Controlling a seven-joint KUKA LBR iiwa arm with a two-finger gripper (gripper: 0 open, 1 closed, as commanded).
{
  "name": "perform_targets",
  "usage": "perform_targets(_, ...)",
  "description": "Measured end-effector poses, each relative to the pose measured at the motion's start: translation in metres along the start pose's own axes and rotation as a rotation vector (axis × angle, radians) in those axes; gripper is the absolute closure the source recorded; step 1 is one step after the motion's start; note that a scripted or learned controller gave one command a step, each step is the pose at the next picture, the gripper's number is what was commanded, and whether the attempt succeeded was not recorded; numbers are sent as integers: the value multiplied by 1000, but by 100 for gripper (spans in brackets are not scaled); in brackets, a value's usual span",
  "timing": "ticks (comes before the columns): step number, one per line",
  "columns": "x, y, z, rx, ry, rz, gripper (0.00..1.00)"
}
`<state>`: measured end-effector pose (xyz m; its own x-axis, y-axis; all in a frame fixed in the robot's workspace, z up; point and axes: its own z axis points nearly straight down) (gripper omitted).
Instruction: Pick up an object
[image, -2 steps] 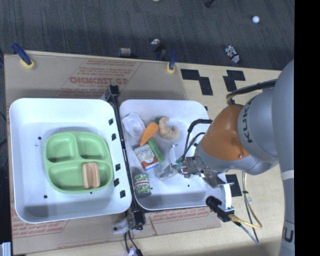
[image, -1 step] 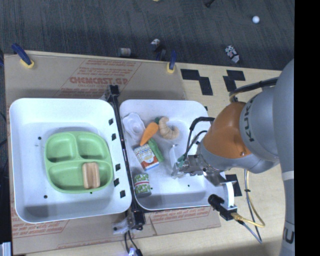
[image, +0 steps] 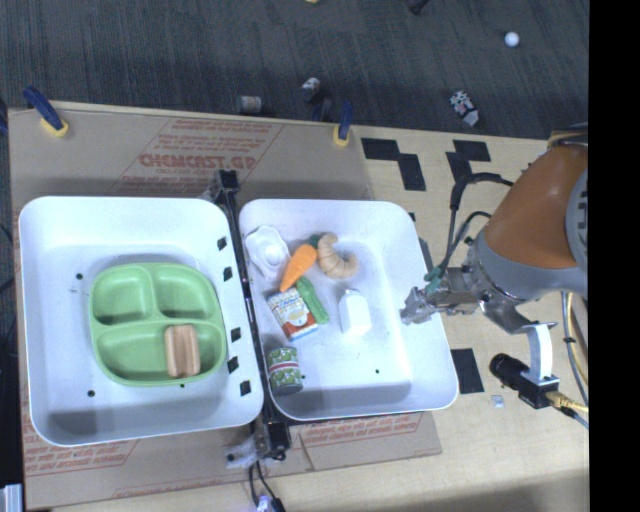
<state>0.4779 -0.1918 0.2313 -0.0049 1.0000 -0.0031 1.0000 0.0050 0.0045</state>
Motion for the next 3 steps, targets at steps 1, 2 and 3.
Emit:
perform_targets(1, -19, -2, 18, 7, 3, -1, 100)
perform_targets(2, -5, -1, 15, 7, 4, -2, 100)
perform_targets(3, -19, -2, 21, 7, 3, -1, 100)
